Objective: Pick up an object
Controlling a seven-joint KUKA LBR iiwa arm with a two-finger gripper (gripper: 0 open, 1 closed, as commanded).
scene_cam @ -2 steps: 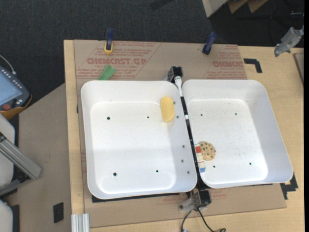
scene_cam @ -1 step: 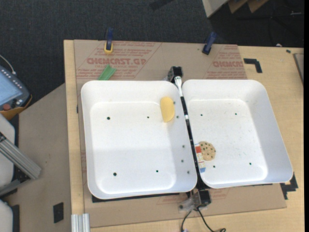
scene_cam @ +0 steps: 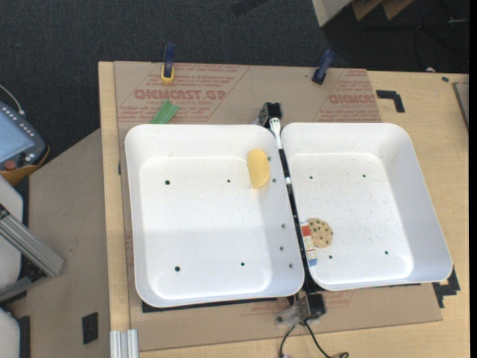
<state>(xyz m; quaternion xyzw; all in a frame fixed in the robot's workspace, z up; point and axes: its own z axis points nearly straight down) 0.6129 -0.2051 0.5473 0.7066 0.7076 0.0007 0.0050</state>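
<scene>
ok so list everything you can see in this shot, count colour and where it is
bins: 2, white, side by side on the bench
yellow object: 1, yellow, left bin, upper right part by the divide
cookie: 1, tan with dark spots, right bin, lower left part
clamps: 2, one yellow and blue, one dark blue, far edge of the cardboard
green piece: 1, green, on the cardboard above the left bin
cardboard sheet: 1, brown with red print, under the bins

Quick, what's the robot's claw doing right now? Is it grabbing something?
Claw: cannot be told from this picture. The yellow thing lies loose in the left bin, and the cookie lies loose in the right bin.
</scene>
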